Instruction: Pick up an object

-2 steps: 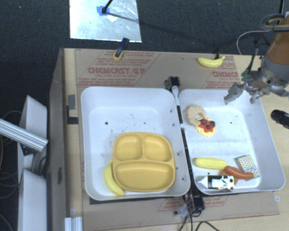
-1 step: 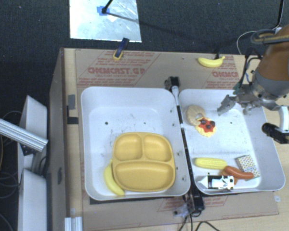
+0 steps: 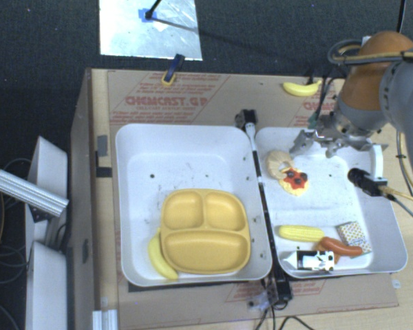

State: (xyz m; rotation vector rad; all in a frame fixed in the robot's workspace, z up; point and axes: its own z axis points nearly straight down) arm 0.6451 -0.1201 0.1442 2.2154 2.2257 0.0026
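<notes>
The approach is in hand: the spread, empty metal pincer (image 3: 318, 142) hovers at the right white bin's (image 3: 385, 249) far edge, needing descent onto the beige round food piece (image 3: 278, 160) just beside it.

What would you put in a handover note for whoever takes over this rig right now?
Gripper: over the back of the right bin, fingers spread, nothing between them.
Right bin: pizza slice and a pale food piece just below the gripper; corn cob, hot dog, patterned block and a black-and-white item near the front.
Left bin: yellow divided tray with a banana beside it.
Done: nothing picked yet.
Left: descend, grasp one object, lift.
</notes>
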